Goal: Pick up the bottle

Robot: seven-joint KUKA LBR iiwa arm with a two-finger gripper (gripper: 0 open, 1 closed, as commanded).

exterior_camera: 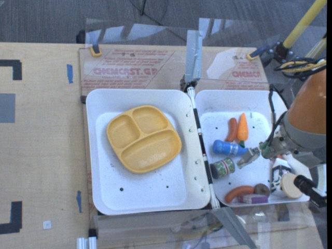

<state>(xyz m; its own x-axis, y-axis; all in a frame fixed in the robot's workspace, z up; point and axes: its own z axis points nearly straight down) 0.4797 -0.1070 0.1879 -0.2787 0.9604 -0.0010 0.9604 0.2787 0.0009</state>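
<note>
A grey robot arm with an orange band reaches in from the right over the right white bin, its wrist tilted so the pincer points left, low over the bin floor. Whether the pincer is apart or together cannot be told here, and nothing shows between its tips. The blue bottle lies on its side just left of the pincer and slightly above it, near two carrots. A green can lies just below-left. A good grasp would probably centre over the bottle's body, crosswise to its length, avoiding the can.
</note>
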